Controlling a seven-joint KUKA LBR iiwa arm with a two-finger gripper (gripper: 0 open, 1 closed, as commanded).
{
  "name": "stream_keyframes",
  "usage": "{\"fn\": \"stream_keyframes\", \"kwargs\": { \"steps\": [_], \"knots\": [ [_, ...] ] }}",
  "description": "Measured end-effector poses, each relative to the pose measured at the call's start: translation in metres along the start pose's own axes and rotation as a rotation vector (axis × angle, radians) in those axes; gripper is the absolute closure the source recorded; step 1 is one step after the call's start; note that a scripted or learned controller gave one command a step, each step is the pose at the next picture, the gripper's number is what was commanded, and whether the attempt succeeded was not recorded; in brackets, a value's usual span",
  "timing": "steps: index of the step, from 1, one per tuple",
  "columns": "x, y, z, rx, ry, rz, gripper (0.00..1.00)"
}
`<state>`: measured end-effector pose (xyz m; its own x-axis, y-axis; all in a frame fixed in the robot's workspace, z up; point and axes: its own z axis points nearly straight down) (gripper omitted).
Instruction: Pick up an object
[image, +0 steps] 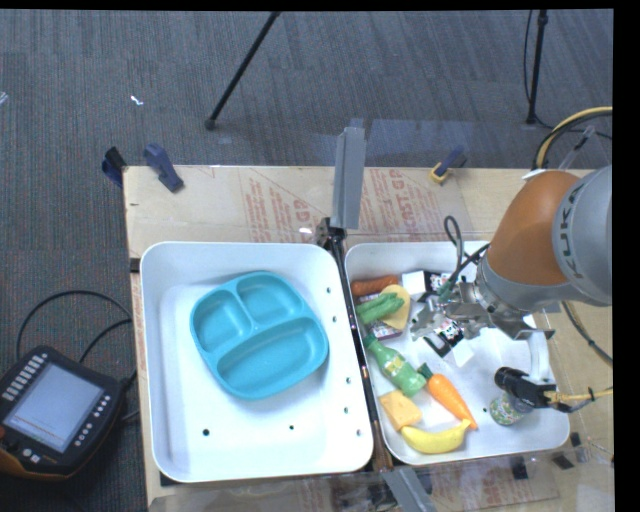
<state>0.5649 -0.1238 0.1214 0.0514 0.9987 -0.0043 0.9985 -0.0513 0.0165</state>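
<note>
The right bin (556, 432) holds a heap of toy food: a green bottle (396, 366), an orange carrot (450, 396), a yellow banana (436, 438), a yellow cheese wedge (401, 409), a red sausage (373, 286) and a green and yellow piece (385, 306). My gripper (441, 322) hangs low over the middle of this bin, just right of the green and yellow piece and above the carrot. Nothing can be made out between its fingers. A small black and white item (447, 342) lies right under it.
The left bin (165, 290) holds a blue divided plate (261, 333). A small clear jar (507, 409) stands at the right bin's near right. A grey upright post (349, 185) rises behind the two bins. A pendant with a screen (55, 408) lies on the floor at left.
</note>
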Motion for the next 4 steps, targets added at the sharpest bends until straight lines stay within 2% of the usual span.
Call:
{"fn": "stream_keyframes", "kwargs": {
  "steps": [1,2,3,4],
  "knots": [
    [0.035,0.043,0.019,-0.010,-0.006,0.040,0.00],
    [0.083,0.044,-0.064,0.022,0.002,0.210,0.00],
    [0.113,0.075,-0.104,0.023,-0.002,0.448,0.00],
    [0.155,0.071,-0.063,0.025,-0.003,0.484,0.00]
  ]
}}
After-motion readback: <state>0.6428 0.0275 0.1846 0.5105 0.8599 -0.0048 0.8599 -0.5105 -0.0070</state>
